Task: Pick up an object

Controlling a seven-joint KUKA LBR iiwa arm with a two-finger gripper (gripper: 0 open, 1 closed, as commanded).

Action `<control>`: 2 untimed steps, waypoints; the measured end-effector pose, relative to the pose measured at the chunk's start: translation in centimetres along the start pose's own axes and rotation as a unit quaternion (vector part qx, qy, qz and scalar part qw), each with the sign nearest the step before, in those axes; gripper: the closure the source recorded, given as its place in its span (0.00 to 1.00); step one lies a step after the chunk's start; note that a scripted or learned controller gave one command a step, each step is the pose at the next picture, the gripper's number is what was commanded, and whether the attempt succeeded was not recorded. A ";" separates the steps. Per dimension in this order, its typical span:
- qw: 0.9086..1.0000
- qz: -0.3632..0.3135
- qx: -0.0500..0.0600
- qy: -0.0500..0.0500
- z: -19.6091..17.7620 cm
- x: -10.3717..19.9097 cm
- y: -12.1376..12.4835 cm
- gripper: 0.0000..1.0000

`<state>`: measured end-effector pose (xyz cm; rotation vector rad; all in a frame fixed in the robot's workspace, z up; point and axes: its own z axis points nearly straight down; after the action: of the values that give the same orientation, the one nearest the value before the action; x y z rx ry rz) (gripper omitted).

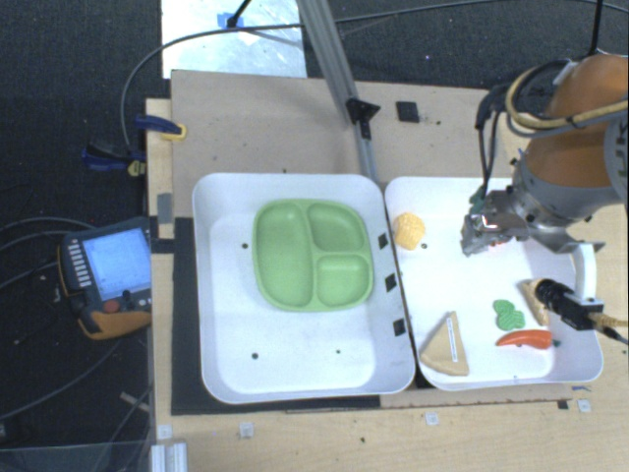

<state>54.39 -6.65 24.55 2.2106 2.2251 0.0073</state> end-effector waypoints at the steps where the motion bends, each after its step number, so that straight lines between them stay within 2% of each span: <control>1: 1.000 0.000 0.000 0.000 -4.7 0.0 0.2 1.00; 2: 1.000 -0.002 0.003 0.001 -3.9 5.2 -1.0 1.00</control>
<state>53.32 -1.46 28.40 2.2112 2.2328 0.0028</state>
